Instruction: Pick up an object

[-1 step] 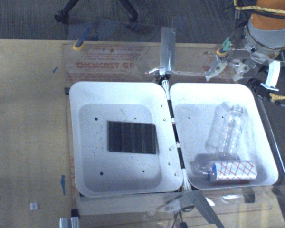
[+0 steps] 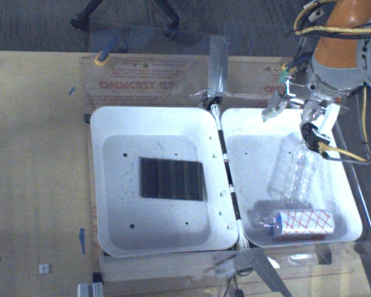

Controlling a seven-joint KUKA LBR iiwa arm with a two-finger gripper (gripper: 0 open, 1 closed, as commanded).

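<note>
1. Camera view: the arm point(image 2: 346, 17) reaches in at upper right, and its end effector point(image 2: 297, 107) hangs over the far edge of the right bin point(image 2: 247, 129).
2. Whether the end effector is wide or narrow, I cannot tell; nothing shows held in it.
3. A clear plastic bottle point(image 2: 292, 175) lies in the right bin, just below the end effector and toward the camera.
4. A second bottle with a red-checked label point(image 2: 300, 221) lies across the bin's near end, well apart from the end effector.
5. The left bin point(image 2: 111, 129) holds a dark ribbed slab point(image 2: 172, 179).

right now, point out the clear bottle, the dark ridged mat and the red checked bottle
clear bottle point(image 2: 292, 173), camera view, mid body
dark ridged mat point(image 2: 172, 179), camera view, centre
red checked bottle point(image 2: 304, 222), camera view, label
</note>
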